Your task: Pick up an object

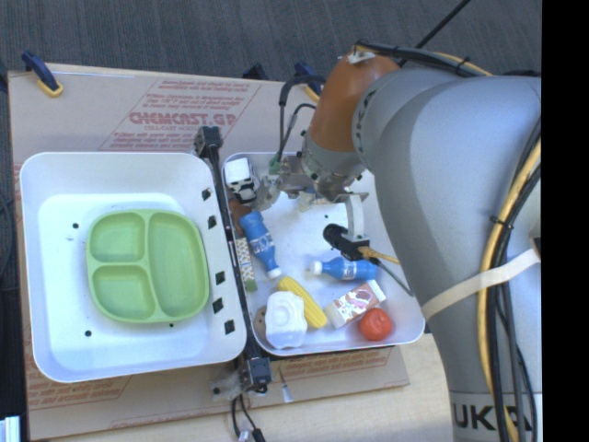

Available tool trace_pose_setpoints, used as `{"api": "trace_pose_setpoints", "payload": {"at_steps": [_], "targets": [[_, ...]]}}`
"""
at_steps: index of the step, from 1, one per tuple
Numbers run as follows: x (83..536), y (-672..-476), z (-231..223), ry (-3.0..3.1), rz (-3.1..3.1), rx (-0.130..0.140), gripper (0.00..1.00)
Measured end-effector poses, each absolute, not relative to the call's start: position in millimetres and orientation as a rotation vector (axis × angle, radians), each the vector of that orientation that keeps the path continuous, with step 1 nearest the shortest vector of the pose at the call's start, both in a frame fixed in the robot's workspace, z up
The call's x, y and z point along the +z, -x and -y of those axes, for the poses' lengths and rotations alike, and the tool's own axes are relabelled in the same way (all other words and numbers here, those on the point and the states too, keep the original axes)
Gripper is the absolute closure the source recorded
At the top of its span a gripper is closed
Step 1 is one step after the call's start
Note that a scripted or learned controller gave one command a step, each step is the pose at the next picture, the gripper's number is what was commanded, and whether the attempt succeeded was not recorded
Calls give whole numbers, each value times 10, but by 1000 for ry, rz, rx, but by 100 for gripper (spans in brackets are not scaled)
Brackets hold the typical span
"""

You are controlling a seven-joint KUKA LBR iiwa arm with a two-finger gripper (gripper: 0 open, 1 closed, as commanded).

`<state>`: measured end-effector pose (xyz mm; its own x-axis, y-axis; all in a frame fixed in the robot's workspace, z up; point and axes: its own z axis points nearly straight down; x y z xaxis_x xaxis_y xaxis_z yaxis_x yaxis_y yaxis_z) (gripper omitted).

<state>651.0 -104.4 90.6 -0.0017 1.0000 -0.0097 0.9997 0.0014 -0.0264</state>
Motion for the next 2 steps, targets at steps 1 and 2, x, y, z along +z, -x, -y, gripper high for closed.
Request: {"api": "trace_pose_setpoints", "payload": {"at_steps": [1,2], "targets": [[917,-6311,1774,2215,2223,5,0],[925,-6571,2012,2214,2227,1,0]]}}
